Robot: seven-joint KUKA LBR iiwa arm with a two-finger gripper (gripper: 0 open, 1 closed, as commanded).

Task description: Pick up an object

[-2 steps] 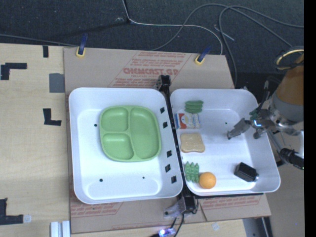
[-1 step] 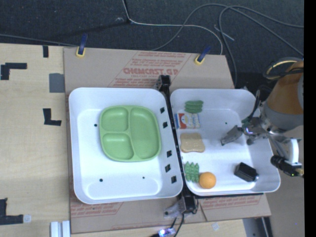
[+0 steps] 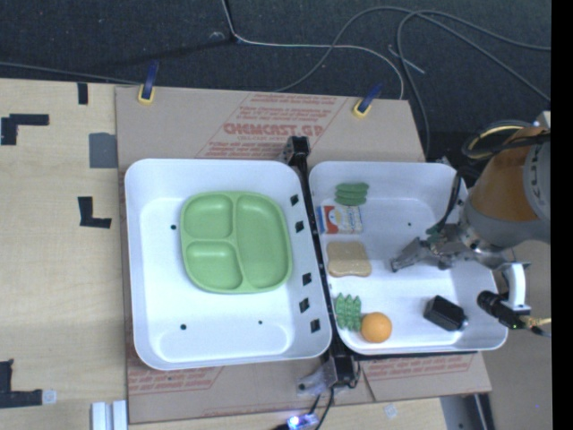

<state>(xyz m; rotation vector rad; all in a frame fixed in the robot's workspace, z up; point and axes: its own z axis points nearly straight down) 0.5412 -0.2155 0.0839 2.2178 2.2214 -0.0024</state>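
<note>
— How many things are there?

— Two white bins. The bin (image 3: 152,330) away from the gripper (image 3: 401,260) carries one green divided plate (image 3: 237,242). The gripper's own bin (image 3: 403,200) carries six things: one tan slab (image 3: 348,260), one small carton (image 3: 342,219), one green ridged piece (image 3: 353,193), one green leafy piece (image 3: 347,310), one orange ball (image 3: 376,328) and one black block (image 3: 444,313).

— Which lies closest to the gripper?

— The tan slab, just past its tip on the plate's side and not touching it. The black block lies near, on the gripper's camera side. The gripper sits over bare bin floor. I cannot tell whether it is wide or narrow.
</note>
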